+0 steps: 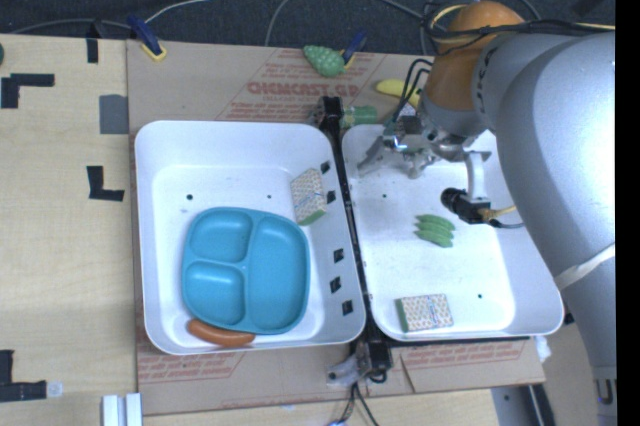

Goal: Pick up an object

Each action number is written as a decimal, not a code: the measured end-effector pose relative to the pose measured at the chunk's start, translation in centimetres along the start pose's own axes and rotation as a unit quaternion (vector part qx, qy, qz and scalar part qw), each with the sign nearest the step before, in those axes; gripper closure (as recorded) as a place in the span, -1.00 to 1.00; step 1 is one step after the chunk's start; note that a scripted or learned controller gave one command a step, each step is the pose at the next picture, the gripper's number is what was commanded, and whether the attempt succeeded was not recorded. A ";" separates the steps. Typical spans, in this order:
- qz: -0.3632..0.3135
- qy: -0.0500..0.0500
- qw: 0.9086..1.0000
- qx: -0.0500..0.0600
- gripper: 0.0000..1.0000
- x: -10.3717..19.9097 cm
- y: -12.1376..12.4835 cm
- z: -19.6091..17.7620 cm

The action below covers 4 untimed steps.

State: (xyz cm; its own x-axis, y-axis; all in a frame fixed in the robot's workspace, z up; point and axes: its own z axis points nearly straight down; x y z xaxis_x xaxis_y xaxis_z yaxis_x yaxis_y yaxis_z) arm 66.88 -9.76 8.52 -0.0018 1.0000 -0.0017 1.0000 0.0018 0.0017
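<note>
1. My pincer (400, 152) sits low over the far end of the right bin (500, 314), near the divider between the two bins. From this slant I cannot tell how it is set, and I see nothing gripped in it.

2. The closest candidate is the small green pod-shaped piece (435, 230), lying flat on the right bin's floor, near the pincer but apart from it. It looks light and probably plastic, so slick and apt to skid. I would take it across its narrow width at the middle.

3. The patterned sponge block (425, 312) lies at the near end of the same bin. I judge it soft and light, and it should be forgiving if squeezed across its short sides.

4. In the left bin (160, 244), a similar block (309, 194) leans by the divider, beside a blue divided plate (245, 269). An orange sausage-like piece (220, 334) is tucked against the plate's near rim. I judge both awkward to reach.
</note>
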 end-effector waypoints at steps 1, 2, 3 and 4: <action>0.001 -0.001 1.000 0.000 -1.00 -5.7 -7.9 -0.2; 0.001 -0.001 1.000 -0.002 -1.00 -2.6 -11.1 -0.2; 0.001 -0.002 1.000 -0.003 1.00 -2.7 -11.0 -1.1; 0.000 0.001 1.000 0.001 1.00 5.5 -11.1 -10.0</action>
